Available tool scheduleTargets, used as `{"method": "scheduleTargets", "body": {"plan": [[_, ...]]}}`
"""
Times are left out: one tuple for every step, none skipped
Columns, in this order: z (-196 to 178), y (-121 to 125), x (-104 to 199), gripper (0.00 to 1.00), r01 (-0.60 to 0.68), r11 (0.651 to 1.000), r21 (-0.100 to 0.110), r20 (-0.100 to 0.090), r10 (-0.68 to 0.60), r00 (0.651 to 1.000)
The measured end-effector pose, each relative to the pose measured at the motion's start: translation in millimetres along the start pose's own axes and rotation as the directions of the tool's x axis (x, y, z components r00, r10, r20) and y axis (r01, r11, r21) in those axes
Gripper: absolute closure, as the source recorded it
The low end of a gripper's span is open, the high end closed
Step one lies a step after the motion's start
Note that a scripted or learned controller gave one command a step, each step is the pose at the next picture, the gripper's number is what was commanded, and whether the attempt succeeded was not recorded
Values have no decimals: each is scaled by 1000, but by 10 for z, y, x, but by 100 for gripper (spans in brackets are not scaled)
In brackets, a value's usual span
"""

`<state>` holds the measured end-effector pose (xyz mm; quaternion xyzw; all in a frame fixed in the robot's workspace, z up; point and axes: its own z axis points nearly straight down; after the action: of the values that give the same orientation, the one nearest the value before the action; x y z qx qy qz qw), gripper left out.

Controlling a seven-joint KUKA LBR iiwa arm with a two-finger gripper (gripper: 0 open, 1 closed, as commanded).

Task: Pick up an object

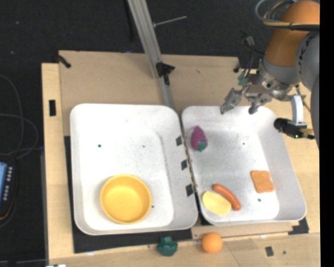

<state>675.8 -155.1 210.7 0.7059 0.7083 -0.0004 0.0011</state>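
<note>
- Two fingers (240, 105) hang spread apart over the back edge of the right bin (278, 149), and we see nothing between them.
- We see a purple toy (198, 138) down and to the left of the fingers, well apart from them.
- We see an orange block (261, 181), a sausage (227, 196) and a yellow piece (216, 203) near the front.
- We see a yellow bowl (126, 198) in the left bin (122, 132).

Even overhead light, bright white bins (128, 121), soft shadows, slightly grainy.
</note>
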Motion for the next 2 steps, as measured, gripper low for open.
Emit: {"method": "scheduleTargets", "body": {"plan": [[0,-1,-5,0,1,1000,1,1,-1,1000],[427,-45,-44,0,-3,1000,3,1,3,1000]]}}
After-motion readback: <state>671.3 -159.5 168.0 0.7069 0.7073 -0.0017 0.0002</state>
